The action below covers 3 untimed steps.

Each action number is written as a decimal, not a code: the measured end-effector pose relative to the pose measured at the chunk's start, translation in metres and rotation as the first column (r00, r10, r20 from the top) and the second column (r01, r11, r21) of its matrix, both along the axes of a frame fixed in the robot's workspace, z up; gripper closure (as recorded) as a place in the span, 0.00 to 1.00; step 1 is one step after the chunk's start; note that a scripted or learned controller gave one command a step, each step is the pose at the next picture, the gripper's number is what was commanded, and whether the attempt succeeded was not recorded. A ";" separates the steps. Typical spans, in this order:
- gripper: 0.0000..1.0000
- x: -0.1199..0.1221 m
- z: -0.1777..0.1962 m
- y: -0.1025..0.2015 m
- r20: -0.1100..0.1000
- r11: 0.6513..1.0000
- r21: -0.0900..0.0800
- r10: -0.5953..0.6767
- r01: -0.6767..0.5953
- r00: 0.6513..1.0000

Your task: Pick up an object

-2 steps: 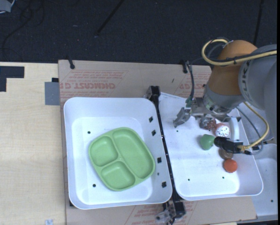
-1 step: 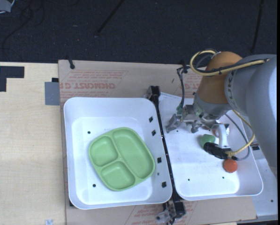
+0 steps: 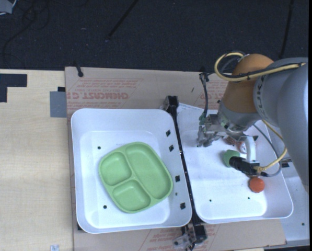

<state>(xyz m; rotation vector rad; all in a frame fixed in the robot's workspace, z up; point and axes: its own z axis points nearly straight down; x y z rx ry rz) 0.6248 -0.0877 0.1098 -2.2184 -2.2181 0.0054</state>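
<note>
Low over the right bin [image 3: 226, 209], the grey arm [image 3: 284, 103] reaches in from the right, its orange band [image 3: 247, 82] above the wrist and the gripper [image 3: 204, 138] pointing down near the bin's upper-left corner, close to the divider. I cannot tell whether it is spread or pressed together. That bin holds a small orange ball [image 3: 256, 185] toward its right side — round, so no long axis — and a small green thing [image 3: 228, 157] up-left of it, partly hidden. The left bin [image 3: 88, 135] holds a green divided plate [image 3: 137, 174] lying flat, its length running upper left to lower right.
</note>
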 end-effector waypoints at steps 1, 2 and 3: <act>1.00 0.004 0.056 -0.009 0.007 1.000 -0.001 -0.002 0.002 1.000; 1.00 0.007 0.101 -0.004 0.008 1.000 -0.001 0.001 -0.001 1.000; 1.00 0.001 0.163 -0.008 0.010 1.000 -0.002 0.000 0.000 1.000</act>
